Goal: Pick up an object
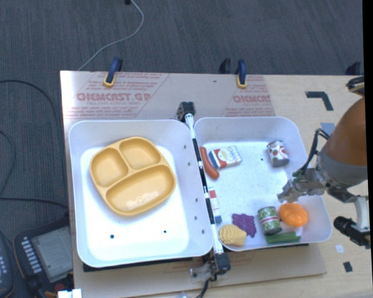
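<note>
Orange toy fruit [293,215] sits in the right bin's [246,121] near right corner, just below the end effector [296,191], whose opening I cannot tell and which visibly holds nothing.

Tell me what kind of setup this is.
Likely a robot-grasping lab bench: two shallow white bins clamped to a board, toy food such as an orange plastic fruit, and a grey arm's gripper over them.
</note>
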